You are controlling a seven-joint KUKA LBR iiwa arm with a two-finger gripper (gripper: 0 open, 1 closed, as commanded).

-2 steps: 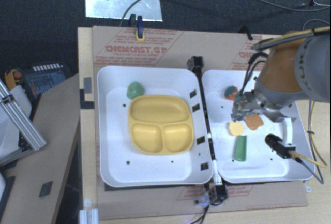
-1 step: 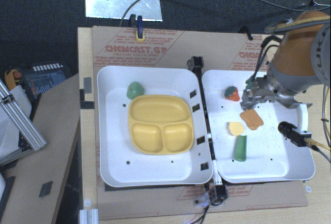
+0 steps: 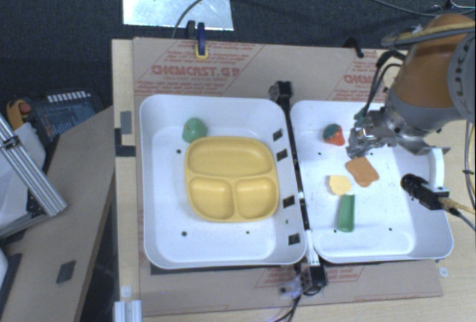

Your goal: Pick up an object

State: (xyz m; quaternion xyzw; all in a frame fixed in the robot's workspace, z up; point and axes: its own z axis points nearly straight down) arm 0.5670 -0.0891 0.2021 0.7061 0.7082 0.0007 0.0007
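Dark carpet surrounds my bench [image 3: 223, 64], which is topped with printed cardboard and carries two shallow white bins side by side. From my remote seat I see the left bin [image 3: 160, 187] holding a yellow compartment tray [image 3: 230, 178] near its middle, with a small green rounded item [image 3: 195, 129] touching the tray's far left corner. My grey arm [image 3: 435, 82], orange band above the wrist, reaches in from the right and hangs over the far part of the right bin [image 3: 401, 227]. Its gripper [image 3: 360, 143] points down just above an orange-brown flat piece [image 3: 362, 171], though the wrist blocks the tips, so I cannot tell whether the claw is apart or together, and nothing appears to be held. In that right bin I also make out a green stick [image 3: 346, 213] near the front, a small yellow piece [image 3: 340, 184] just beside the orange-brown one, and a red and green item [image 3: 333, 134] left of the gripper.
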